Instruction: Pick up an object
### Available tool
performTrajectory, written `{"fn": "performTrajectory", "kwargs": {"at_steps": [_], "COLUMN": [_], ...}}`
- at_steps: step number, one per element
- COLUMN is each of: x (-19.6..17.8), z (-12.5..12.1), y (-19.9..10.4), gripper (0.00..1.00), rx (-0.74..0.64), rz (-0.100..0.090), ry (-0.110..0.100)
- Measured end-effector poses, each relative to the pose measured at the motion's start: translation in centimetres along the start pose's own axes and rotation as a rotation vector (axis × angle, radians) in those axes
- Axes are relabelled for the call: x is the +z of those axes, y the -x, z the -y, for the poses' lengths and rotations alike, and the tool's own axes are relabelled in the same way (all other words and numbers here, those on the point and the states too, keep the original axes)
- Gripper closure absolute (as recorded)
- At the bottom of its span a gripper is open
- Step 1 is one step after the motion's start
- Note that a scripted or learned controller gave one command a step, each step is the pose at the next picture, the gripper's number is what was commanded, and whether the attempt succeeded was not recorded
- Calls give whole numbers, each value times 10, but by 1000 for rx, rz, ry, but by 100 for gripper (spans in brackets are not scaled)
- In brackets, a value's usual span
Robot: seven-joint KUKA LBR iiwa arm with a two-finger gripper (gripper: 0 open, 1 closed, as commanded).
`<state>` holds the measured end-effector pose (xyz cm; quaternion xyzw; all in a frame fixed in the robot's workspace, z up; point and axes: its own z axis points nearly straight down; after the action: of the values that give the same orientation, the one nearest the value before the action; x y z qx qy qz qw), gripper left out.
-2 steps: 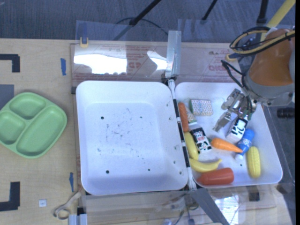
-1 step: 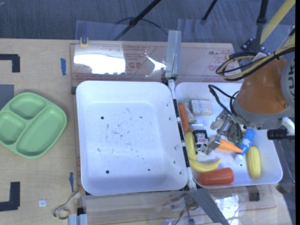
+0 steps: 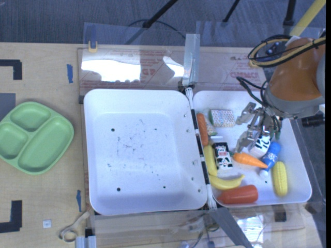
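Note:
The right bin (image 3: 300, 154) holds the objects. An orange carrot (image 3: 250, 160) lies beside a blue and white bottle (image 3: 269, 154), with a yellow corn cob (image 3: 280, 177) to their right. A banana (image 3: 223, 179), a red sausage-shaped piece (image 3: 239, 194), a black and white carton (image 3: 222, 155), a speckled box (image 3: 223, 118) and an orange-red stick (image 3: 202, 129) fill the bin's left side. My gripper (image 3: 248, 127) hangs over the bin's middle, just above the carrot and the bottle. It is open, with nothing between its fingers.
The left bin (image 3: 98, 107) sits beside the right one, split from it by a raised rim. A green sectioned plate (image 3: 34, 137) rests on the bench at far left. Cables and the orange wrist band (image 3: 295, 79) hang over the right bin's far corner.

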<state>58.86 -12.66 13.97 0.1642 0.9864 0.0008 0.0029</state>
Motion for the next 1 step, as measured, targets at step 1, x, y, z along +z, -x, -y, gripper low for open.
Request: {"fn": "performTrajectory", "kwargs": {"at_steps": [1], "x": [40], "z": [8], "y": [66], "gripper": [0], "rx": [-32], "rz": [7], "ry": [1]}}
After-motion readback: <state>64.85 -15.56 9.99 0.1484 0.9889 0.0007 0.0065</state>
